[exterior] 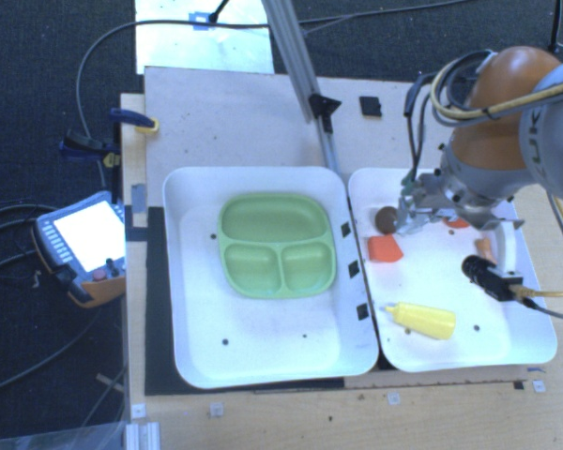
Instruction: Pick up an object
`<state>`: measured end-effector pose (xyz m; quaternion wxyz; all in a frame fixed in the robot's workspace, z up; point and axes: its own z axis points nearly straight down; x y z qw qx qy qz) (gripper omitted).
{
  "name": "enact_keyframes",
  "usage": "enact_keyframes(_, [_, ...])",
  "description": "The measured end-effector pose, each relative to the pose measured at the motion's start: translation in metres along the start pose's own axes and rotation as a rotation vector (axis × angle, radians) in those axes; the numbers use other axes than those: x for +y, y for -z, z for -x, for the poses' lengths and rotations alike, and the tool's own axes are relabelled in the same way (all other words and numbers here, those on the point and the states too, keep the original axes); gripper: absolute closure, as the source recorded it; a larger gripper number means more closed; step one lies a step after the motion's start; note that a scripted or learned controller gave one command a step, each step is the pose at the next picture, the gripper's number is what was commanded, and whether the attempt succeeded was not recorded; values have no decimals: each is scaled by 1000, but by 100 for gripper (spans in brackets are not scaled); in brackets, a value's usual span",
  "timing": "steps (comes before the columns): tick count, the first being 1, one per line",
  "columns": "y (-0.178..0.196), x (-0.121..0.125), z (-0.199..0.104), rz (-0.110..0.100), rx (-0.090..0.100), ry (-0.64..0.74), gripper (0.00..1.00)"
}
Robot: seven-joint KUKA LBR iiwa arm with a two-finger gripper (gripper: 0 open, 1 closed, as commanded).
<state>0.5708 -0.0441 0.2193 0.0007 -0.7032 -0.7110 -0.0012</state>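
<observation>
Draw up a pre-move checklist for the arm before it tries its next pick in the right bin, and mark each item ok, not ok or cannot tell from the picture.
1. Gripper is over the right bin: ok.
2. A target lies near the gripper: ok, the brown ball sits just beside it, with the orange block in front.
3. Fingers open wide enough for the ball: cannot tell.
4. Gripper carries nothing already: cannot tell, the wrist hides that spot.
5. Yellow bottle lies away from the gripper's path: ok, it is at the bin's near side.
6. Green divided plate stays out of the way: ok, it is in the left bin.
</observation>
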Motion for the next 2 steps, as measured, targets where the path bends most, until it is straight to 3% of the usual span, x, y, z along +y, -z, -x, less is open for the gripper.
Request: enact_keyframes(2, [6, 11, -104, 1, 0, 0, 100])
